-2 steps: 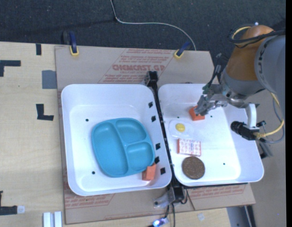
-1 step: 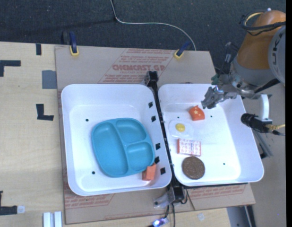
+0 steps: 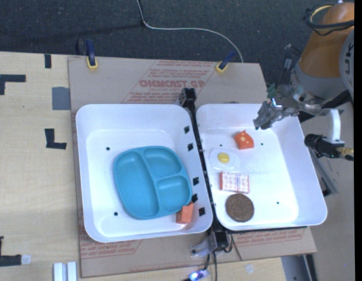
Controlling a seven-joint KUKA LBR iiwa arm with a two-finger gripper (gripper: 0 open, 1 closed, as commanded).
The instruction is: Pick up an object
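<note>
The right bin (image 3: 289,174) holds a small red piece (image 3: 244,140), a fried egg toy (image 3: 222,157), a pink-and-white checkered wafer (image 3: 234,182) and a brown round cookie (image 3: 239,207). My gripper (image 3: 264,119) hangs over the bin's back part, just up and right of the red piece, apart from it. Nothing shows between its dark fingers. The left bin (image 3: 93,133) holds a blue divided plate (image 3: 152,181) and a small orange block (image 3: 185,214) at its front right corner.
A black divider (image 3: 195,151) with clips runs between the two bins. Both bins rest on a cardboard sheet (image 3: 163,81) held by clamps at the back. A white cable (image 3: 187,31) trails across the dark floor behind. The arm's orange and grey body (image 3: 324,51) stands at the right.
</note>
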